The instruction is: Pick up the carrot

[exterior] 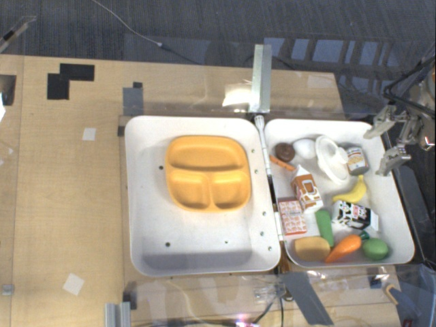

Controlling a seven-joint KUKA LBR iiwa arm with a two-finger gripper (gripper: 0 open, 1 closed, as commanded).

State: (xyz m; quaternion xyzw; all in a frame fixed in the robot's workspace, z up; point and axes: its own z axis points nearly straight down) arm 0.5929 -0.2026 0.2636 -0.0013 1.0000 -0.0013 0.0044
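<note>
Camera view shows the small orange carrot with a green stub end (pixel 344 245) lying on its side near the front edge of the right-hand shallow white bin (pixel 403 218), towards that bin's front right corner. It is tightly packed in. A round green vegetable (pixel 375 249) sits just beside its green end, a tan bread-like piece (pixel 311 248) touches or nearly touches its pointed tip, a long green vegetable (pixel 324 226) lies just behind the tip, and a black-and-white carton (pixel 353 215) stands just behind its middle. Farther back in the same bin are a yellow banana (pixel 352 192), an orange-and-white box (pixel 307 191), a white cup (pixel 332 159) and a small brown-labelled can (pixel 354 159). The left-hand white bin (pixel 146 203) carries a yellow compartment tray (pixel 208 172).

The main risk, as I judge it, is the crowding. Fingers coming down on the carrot could land on the carton or the green vegetable instead, pinch two things at once, or push the carrot against the bin's front wall so that it rolls free. Its tapered, smooth body could also slip out of a grasp taken too near the tip.

The gripper (pixel 394 140) hangs at the back right corner of the right bin, above its rim and well apart from the carrot. Its two fingers stand apart, with nothing between them and touching none of the objects.
</note>
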